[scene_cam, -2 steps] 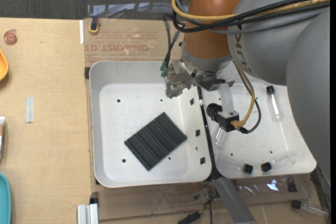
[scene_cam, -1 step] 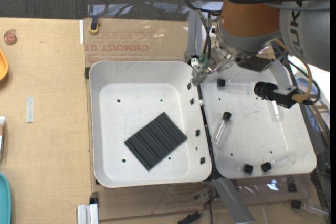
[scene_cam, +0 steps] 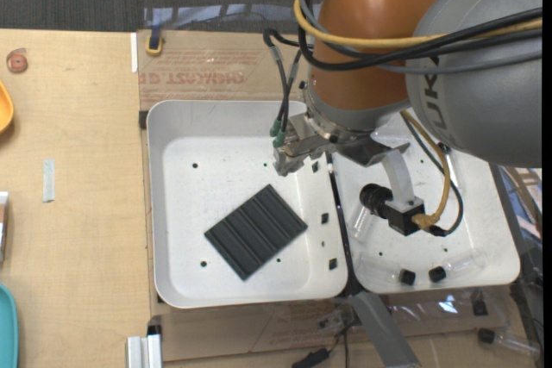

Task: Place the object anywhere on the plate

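gripper (scene_cam: 293,152) near the left bin's (scene_cam: 172,271) top right, jaws hidden so can't tell. dark ridged slab (scene_cam: 256,231) flat mid-bin. better to come down centred, square to its edges.

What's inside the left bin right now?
A dark ribbed plate lies flat, askew, on the left bin floor. The arm covers the bin's upper right corner, hiding anything there.
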`<state>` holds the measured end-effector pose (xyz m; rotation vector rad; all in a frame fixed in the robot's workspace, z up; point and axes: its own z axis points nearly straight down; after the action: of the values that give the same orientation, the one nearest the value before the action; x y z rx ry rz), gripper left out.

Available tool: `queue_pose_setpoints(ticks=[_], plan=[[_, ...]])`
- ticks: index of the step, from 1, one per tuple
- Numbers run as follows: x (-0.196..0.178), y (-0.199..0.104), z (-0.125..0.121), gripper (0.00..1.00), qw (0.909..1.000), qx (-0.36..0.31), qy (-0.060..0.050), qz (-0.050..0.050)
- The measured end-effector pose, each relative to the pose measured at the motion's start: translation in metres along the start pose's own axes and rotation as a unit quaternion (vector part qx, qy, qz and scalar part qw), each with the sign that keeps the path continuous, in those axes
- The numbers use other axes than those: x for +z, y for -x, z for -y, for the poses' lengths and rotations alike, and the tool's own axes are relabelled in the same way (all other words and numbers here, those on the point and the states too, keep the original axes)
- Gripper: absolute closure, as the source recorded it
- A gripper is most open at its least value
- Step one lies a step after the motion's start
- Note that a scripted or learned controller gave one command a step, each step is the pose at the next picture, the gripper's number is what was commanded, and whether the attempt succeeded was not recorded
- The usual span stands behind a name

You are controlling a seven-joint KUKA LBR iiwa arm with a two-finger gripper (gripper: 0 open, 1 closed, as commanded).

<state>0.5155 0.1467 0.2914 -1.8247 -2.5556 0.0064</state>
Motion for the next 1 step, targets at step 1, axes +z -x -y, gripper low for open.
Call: queue_pose_setpoints(ticks=[1], plan=[[-0.0264, 0.0263, 0.021, 1.0, 0.9959, -0.091, 0.002, 0.0]])
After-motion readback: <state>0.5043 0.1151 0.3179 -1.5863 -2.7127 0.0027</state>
